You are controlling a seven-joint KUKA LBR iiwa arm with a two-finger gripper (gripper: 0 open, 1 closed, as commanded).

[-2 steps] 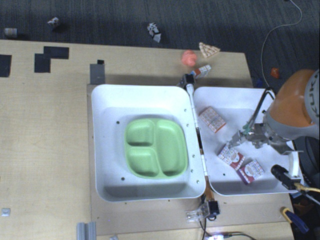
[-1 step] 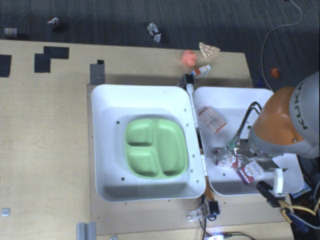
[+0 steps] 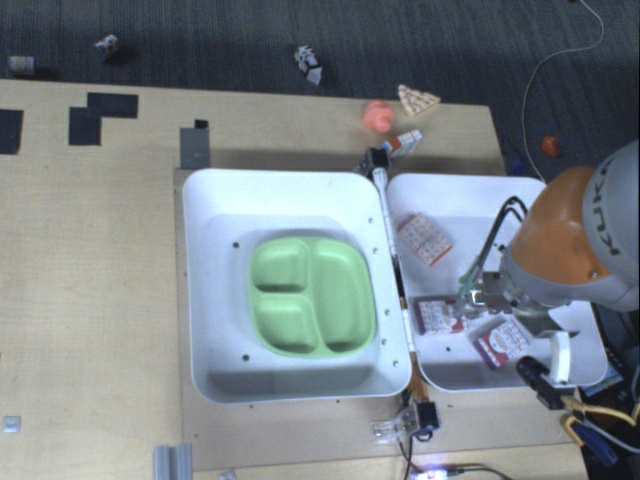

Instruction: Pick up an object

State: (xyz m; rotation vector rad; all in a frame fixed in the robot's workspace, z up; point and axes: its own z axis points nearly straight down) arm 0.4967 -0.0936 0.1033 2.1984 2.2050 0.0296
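Observation:
In the right bin (image 3: 440, 196) lie three small packets: one (image 3: 424, 239) near the back left, one (image 3: 434, 315) in the middle, and a red-and-white one (image 3: 503, 341) toward the front right. My gripper (image 3: 472, 306) is low in this bin, between the middle packet and the red-and-white one, right beside the middle packet's right edge. The arm's grey wrist and orange band (image 3: 560, 238) cover the bin's right half. The camera's angle hides how the gripper stands.
The left bin (image 3: 210, 268) holds a green divided plate (image 3: 309, 294). On the bench behind the bins lie a pink ball (image 3: 378, 116), a wedge-shaped item (image 3: 418, 99) and a small tube (image 3: 402, 144). Cables hang at the front right (image 3: 590, 418).

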